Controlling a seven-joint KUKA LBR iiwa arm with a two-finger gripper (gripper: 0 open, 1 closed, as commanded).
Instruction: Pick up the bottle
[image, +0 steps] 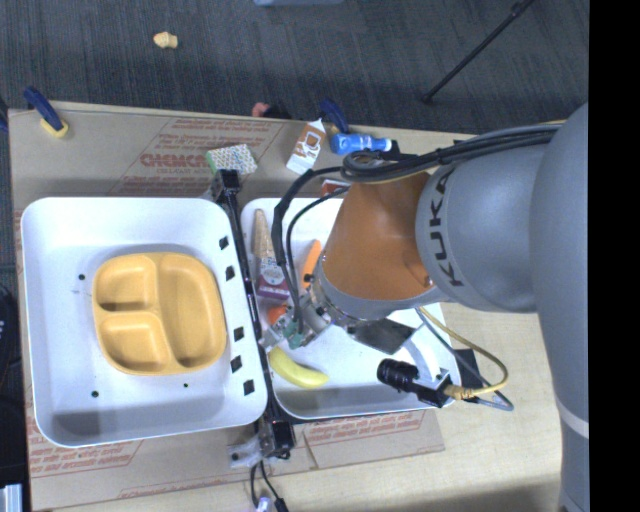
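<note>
The bottle (271, 283) looks like a small clear one with a dark purplish label. It lies lengthwise along the left wall of the right bin (345, 402). The grey arm with its orange band (375, 245) reaches in from the right and covers most of that bin. My gripper (293, 328) sits low in the bin, just below the bottle's near end and above a yellow banana (298, 371). The wrist hides the fingertips, and I see nothing clearly held between them.
The left bin (60, 225) holds a yellow divided plate (158, 311). An orange stick (312, 257) and a tan piece (260, 233) lie near the bottle. A blue clamp (358, 143), a small carton (306, 146) and a green patterned item (232, 157) sit behind the bins.
</note>
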